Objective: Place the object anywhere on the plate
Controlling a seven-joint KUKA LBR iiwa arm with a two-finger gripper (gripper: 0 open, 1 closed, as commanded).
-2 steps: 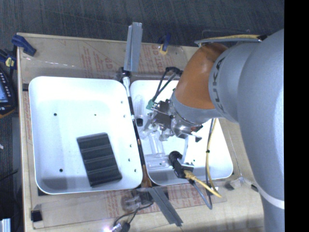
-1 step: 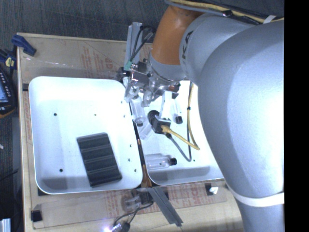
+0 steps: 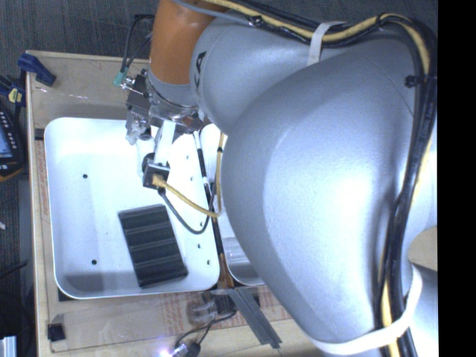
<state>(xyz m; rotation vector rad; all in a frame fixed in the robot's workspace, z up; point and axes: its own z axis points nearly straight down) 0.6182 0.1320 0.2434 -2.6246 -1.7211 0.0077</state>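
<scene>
Fingers (image 3: 136,129) over white bin (image 3: 59,199), can't tell if spread; blk ribbed pad (image 3: 152,245) lies apart.

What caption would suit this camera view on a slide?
KUKA arm reaches over a white bin, gripper apart from the black ribbed block lying in it.

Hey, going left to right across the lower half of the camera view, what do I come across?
First the left bin's wall, then the black ribbed block lying in that bin, then a sliver of the right bin, then the robot's big grey arm.
</scene>
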